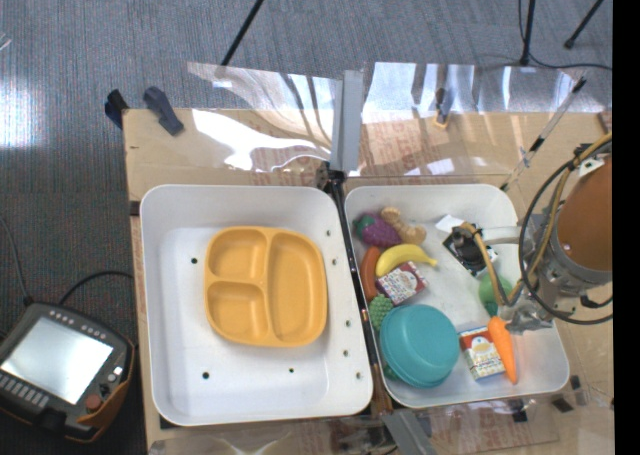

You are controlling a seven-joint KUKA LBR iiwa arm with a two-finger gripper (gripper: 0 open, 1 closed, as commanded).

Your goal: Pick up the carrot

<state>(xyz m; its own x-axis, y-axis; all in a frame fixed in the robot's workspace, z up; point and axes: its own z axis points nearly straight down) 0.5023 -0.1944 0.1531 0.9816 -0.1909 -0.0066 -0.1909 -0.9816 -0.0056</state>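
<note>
The carrot (503,348) lies in the lower right of the frame, near the bottom right corner of the right bin (545,383), its orange body running down toward the bin's front wall and its green top (490,293) pointing up the frame. A small red and white carton (482,354) sits touching or just beside its left flank, with the teal bowl (420,344) a little further left. The gripper (522,317) hangs at the right edge of the bin, just above and beside the carrot's thick upper end; I cannot tell how it is set, since cables and the arm's body (590,233) crowd that spot. Judging from this, the main risk is a closure that lands off the carrot's axis and pinches only its rounded shoulder, so it squirts out. The carton is close enough that a descent drifting left could catch it instead, or take both. The bin wall close to the right leaves little room on that side, so it may strike the rim
</note>
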